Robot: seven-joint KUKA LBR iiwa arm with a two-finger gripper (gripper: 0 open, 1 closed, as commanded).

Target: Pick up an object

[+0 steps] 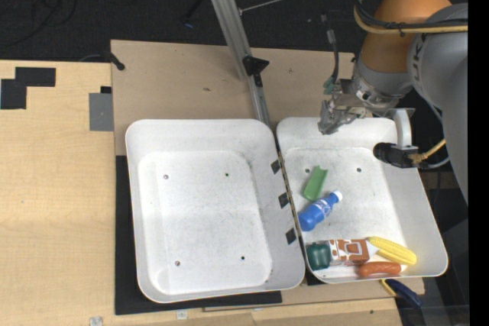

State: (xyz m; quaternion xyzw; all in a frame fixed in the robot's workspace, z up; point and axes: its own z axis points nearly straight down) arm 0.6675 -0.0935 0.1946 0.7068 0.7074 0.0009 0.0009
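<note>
The table (pixel 69 164) is the largest thing, a light wooden top that carries two shallow white bins side by side. The left bin (pixel 200 135) has a bare white floor. The right bin (pixel 359 141) holds all the small things, so the task's thing must be chosen from there.

The arm (pixel 435 65) is grey with an orange band and reaches in from the right. Its claw (pixel 333 118) hangs over the far edge of the right bin, well apart from the objects, which lie in the middle and at the near edge. Nothing is seen between its fingers. If they are spread or pressed together, I cannot tell, because they are small and dark here.

I count five objects, one of each kind. The blue bottle (pixel 317 211) lies on its side near the bin's left wall, and the green block (pixel 314 183) lies just beside it, farther back. At the near edge three things are crowded together: a box (pixel 338 252) with a green end, a yellow corn (pixel 393 249) and an orange sausage (pixel 378 269). I judge they collected there because the bin's floor curves up at the rim and stops them.

The bottle and the green block have more free space around them, so they seem the easier picks.
</note>
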